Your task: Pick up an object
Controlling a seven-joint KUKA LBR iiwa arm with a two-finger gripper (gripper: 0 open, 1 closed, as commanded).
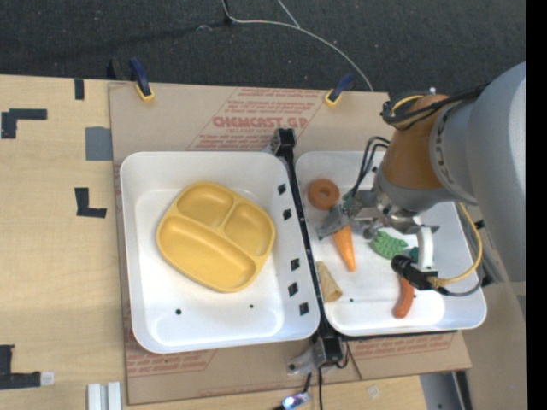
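The right bin (453, 314) holds several small objects. An orange carrot (344, 250) lies near its middle, pointing toward the front. My gripper (350, 219) hangs low over the carrot's upper end, just in front of a brown doughnut (322, 193). A green piece (389, 244) lies to the right of the carrot, partly under the wrist. A red-orange sausage (402, 301) rests near the front right. A beige cone (328, 282) lies by the bin's left wall. The arm's orange band (410, 156) and grey body hide the bin's back right part.
The left bin (141, 314) carries a yellow divided plate (215, 235). A black divider (295, 229) joins the two bins. Cables loop around the wrist on the right. Clamps (139, 79) hold the cardboard sheet at the back.
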